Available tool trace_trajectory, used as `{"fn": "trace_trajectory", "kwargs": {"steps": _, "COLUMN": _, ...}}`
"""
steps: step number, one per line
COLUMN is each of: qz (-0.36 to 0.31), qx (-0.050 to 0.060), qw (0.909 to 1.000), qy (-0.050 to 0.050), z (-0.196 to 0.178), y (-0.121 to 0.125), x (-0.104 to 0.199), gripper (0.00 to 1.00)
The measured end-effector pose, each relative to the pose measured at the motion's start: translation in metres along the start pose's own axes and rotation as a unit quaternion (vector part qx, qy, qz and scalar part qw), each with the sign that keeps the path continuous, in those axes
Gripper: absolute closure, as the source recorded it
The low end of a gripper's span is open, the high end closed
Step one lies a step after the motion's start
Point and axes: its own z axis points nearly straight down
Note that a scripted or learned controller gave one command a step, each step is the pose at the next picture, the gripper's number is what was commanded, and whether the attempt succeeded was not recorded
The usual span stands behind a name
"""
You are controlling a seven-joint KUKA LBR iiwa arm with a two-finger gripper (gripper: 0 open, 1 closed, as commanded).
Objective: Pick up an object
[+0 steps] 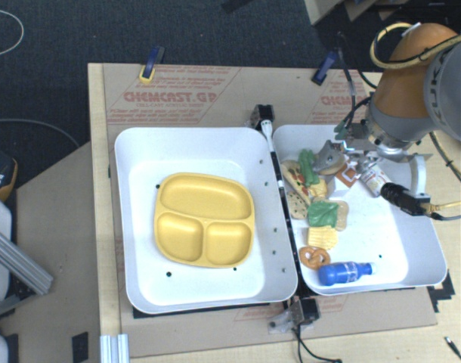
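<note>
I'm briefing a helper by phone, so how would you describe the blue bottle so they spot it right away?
Find the right white bin, the one crowded with small toy foods. Follow its near edge to the blue bottle, lying on its side beside a brown pretzel. It is the only blue item there, while its neighbours are green, yellow or brown.

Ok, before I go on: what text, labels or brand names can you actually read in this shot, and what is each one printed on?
"CHEMCAST GP": red print on the brown protective sheet covering the bench, behind the left bin. Small lines beneath it are too blurred to read.
Same red print repeats behind the right bin, partly cut off by the arm; not fully readable.
Blue bottle: no label legible.
Small packet near the end effector: print too small to read.
</note>
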Motion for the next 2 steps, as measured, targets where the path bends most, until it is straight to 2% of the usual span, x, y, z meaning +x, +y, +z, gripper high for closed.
{"fn": "trace_trajectory", "kwargs": {"steps": 1, "qz": 0.001, "qx": -0.007, "qw": 1.0, "qy": -0.003, "z": 0.0457, "y": -0.0066, "x": -0.0049, "gripper": 0.0}}
{"fn": "trace_trajectory", "kwargs": {"steps": 2, "qz": 0.001, "qx": -0.012, "qw": 0.9999, "qy": -0.003, "z": 0.0482, "y": -0.0018, "x": -0.0063, "gripper": 0.0}}
